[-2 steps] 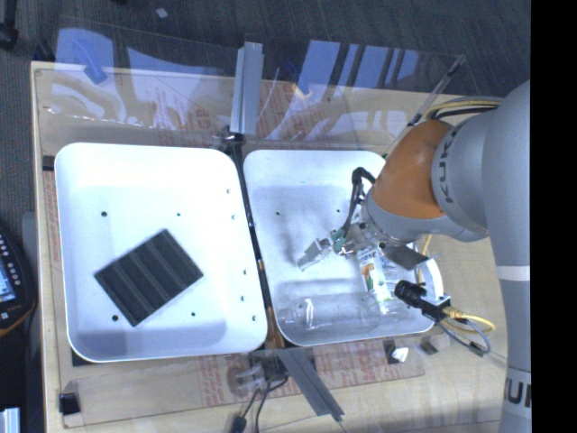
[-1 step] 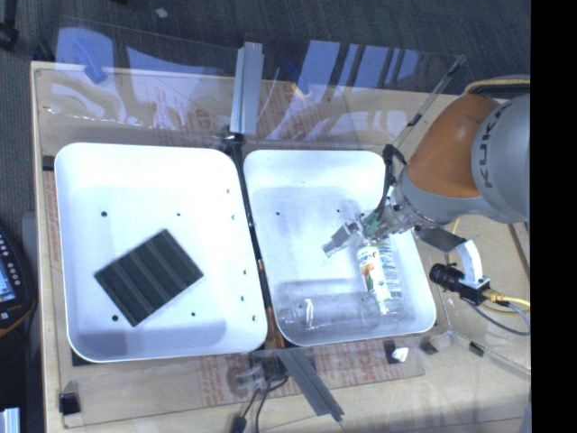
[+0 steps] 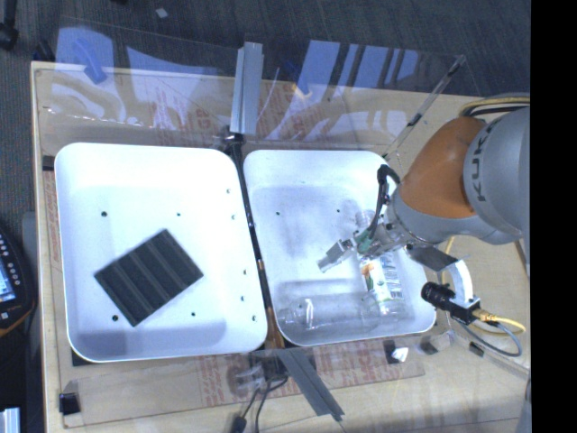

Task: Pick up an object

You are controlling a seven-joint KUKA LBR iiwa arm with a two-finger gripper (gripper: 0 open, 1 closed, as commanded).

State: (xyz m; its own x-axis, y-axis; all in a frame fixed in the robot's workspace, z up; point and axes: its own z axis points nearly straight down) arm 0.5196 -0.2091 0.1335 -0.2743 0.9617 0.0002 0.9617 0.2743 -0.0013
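Low over the right bin point(image 3: 270, 179), the gripper point(image 3: 347, 249), grip state unclear, should centre squarely above the small labelled bottle point(image 3: 380, 282) before closing.

Grey arm with orange band point(image 3: 451, 183) reaches from right into right white bin point(image 3: 306, 174). Two-finger gripper point(image 3: 347, 251) low over bin's middle-right, beside small clear bottle with orange-green label point(image 3: 383, 282). Larger clear plastic bottle point(image 3: 329, 312) lies along bin's near wall. Left white bin point(image 3: 135, 174) holds dark ribbed rectangular slab point(image 3: 149, 276), lying flat, turned diagonally.
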